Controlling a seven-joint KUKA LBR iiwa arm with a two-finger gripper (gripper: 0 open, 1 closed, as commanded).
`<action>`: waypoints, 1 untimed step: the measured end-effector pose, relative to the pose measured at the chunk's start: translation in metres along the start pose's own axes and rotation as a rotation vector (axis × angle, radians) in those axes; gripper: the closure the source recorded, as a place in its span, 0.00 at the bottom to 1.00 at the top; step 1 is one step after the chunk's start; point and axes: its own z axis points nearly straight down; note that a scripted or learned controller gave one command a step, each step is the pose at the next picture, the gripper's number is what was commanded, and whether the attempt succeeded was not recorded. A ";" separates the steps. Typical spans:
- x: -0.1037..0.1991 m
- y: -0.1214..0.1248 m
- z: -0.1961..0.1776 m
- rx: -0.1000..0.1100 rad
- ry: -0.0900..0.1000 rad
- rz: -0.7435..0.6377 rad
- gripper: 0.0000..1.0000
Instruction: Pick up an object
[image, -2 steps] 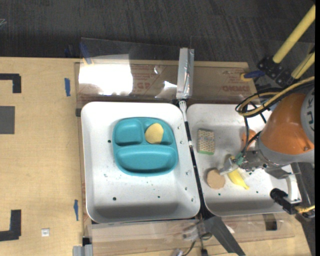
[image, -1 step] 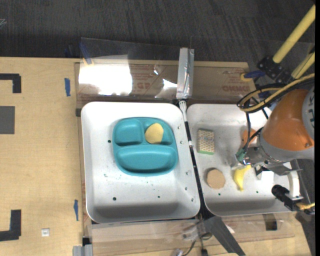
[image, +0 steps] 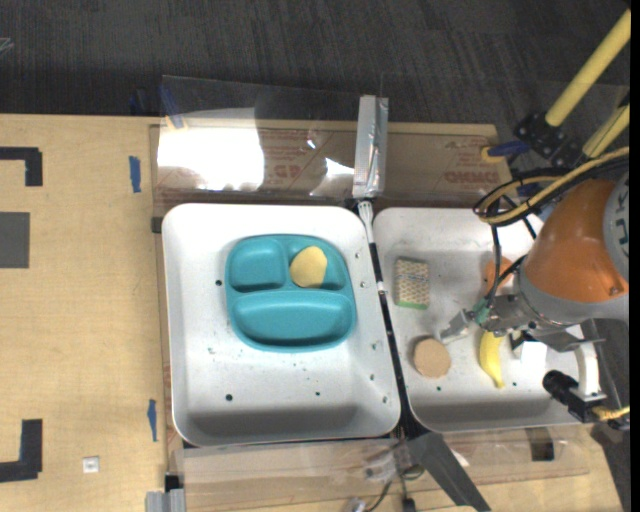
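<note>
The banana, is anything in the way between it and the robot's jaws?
Nothing visible blocks it. The gripper hangs low in the right bin, with the banana just beside it. The round cookie and the sponge lie off to the side.

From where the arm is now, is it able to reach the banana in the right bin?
Probably yes. The banana lies uncovered in the right bin, just beside the gripper, with nothing on top of it. The round biscuit and the sponge lie apart to its left.
</note>
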 end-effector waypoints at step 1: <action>-0.040 -0.027 0.027 0.040 0.033 -0.058 0.00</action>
